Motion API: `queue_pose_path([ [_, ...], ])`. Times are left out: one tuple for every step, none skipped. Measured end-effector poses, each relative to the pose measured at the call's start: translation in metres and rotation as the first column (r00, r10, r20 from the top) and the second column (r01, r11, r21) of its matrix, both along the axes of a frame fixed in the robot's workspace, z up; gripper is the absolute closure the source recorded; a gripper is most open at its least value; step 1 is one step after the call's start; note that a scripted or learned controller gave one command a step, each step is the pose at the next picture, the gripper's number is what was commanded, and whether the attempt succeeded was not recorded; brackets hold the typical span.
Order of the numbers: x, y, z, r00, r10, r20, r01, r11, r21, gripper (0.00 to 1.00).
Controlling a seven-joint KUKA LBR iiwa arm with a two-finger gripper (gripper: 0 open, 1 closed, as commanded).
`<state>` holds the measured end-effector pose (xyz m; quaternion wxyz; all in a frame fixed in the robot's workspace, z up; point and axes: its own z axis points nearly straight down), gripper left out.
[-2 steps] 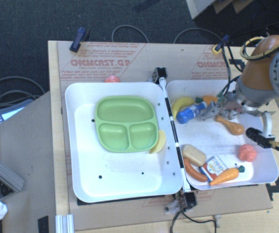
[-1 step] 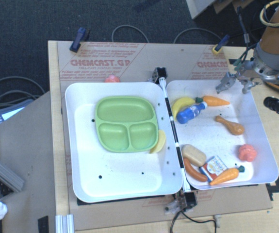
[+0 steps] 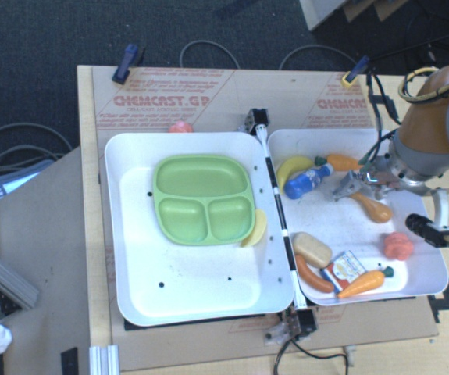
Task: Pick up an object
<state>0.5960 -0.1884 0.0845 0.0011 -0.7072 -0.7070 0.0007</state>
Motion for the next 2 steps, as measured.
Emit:
queue_pose_path([
  [-0.039, -0.006, 0.000, 1.000, 0.000, 0.001, 0.000, 1.000, 0.000, 0.00],
  [-0.038, -0.006, 0.010, 1.000, -0.001, 0.004, 0.001, 1.000, -0.001, 1.00],
])
